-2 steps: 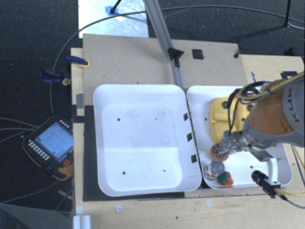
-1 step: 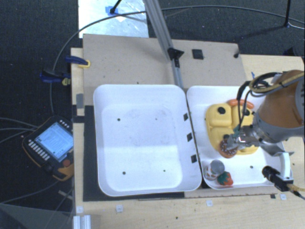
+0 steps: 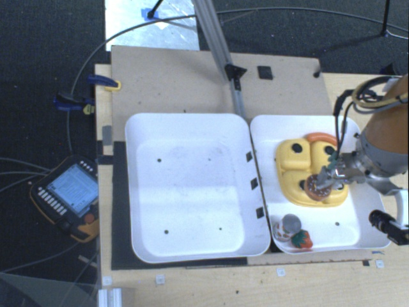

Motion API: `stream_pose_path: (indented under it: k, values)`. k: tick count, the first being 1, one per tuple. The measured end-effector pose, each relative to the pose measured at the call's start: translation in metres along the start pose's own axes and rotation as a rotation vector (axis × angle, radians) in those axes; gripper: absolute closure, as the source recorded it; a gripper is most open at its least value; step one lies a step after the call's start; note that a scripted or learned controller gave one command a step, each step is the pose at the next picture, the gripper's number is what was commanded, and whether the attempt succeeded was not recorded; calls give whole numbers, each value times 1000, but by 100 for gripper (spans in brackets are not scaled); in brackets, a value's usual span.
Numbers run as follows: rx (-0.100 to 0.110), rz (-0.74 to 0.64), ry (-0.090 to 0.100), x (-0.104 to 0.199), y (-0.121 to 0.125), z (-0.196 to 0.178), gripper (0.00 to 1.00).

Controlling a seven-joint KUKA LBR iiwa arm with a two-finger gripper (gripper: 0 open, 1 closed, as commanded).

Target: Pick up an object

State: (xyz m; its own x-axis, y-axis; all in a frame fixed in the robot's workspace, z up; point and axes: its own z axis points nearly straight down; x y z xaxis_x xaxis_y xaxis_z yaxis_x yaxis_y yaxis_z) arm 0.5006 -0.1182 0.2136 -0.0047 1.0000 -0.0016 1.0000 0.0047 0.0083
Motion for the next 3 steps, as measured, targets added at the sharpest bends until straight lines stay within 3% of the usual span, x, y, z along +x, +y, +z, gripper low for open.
stream_pose_path:
  k: [1,3]
  values:
    - [1,-1,0,0,2,-46,100]
    - [6,-6,4,116,39,-32,100]
